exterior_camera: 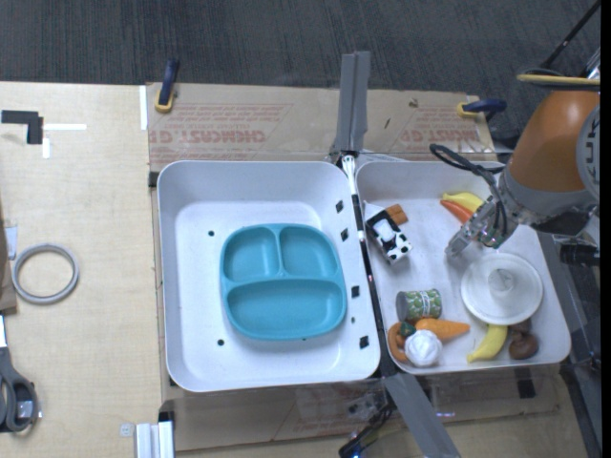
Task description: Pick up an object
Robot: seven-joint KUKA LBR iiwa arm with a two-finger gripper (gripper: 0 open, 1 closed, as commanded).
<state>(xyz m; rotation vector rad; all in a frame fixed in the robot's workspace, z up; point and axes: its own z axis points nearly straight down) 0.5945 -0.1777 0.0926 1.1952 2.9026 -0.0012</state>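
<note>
Just beside the white round dish [503, 289], at its upper left edge, the gripper [473, 238] hangs low over the floor of the right bin [434, 172]. It is small and blurred against the white, so I cannot tell whether it is spread or closed, and nothing can be seen gripped in it. The grey arm [554, 151] with its orange band rises above and to the right of the dish and is cut off by the frame edge.

Above the dish, a yellow banana [463, 200] lies on a reddish piece [456, 212] that is partly hidden by the gripper and too unclear to name. Well left of the dish sits one black-and-white toy animal [394, 247], touching a black and orange item [387, 219] of uncertain shape. Left and slightly below the dish stands one green can [420, 304]. Below that lie one carrot [441, 329] and one white ball-like thing [423, 348], which covers part of an orange object [396, 337]. Directly below the dish are a second banana [489, 343] and one brown lump [522, 344], hard to make out.

Far left of the dish, the left bin [191, 198] holds one blue divided tray [284, 281]. Farther left still, one roll of tape [43, 273] rests on the bench [76, 208], and scissors [14, 399] are cut off at the frame edge.
</note>
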